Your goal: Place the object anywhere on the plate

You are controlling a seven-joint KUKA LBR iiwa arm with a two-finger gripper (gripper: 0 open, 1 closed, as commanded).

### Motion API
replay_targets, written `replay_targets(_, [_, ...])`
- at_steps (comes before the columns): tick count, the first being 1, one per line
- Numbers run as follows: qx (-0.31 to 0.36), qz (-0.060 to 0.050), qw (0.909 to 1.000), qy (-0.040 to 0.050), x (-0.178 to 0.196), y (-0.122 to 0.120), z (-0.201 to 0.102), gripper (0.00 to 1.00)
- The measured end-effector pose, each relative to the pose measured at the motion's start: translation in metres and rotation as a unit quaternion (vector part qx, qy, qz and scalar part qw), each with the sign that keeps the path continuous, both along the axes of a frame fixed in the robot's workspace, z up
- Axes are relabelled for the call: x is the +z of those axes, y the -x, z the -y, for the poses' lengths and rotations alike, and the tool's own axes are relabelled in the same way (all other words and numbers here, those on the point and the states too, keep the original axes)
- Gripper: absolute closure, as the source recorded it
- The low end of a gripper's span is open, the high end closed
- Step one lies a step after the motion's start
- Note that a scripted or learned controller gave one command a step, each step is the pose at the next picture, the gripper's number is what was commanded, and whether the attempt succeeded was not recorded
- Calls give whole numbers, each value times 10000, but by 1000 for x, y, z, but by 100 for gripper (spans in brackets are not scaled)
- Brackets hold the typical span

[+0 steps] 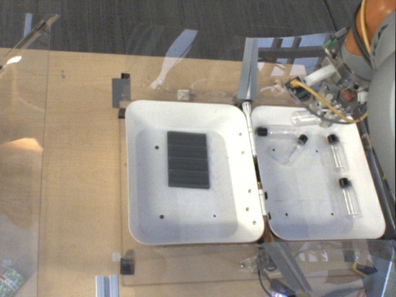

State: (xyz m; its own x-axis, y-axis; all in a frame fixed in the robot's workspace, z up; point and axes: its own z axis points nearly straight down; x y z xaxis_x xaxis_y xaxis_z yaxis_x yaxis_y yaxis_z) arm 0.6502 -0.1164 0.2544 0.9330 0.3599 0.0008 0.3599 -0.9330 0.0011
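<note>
A dark grey ribbed plate (188,159) lies flat in the middle of the left bin (142,228). Several clear tubes with black caps lie in the right bin (371,228): one near the top left (275,130), one slanted beside it (293,148), one upright on the right (336,153) and one lower down (348,198). My gripper (322,107) hangs over the right bin's far edge, at the end of the grey and orange arm. Another clear tube (305,117) sits right under it; whether it is held is unclear.
A grey metal bar (248,73) stands behind the seam between the bins. Yellow and white cables (309,86) loop around the wrist. Small black blocks (122,91) sit on the wooden bench left of the bins.
</note>
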Motion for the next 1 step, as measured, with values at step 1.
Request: replay_targets(1, [331,10,9995,-4,27,8,-65,100])
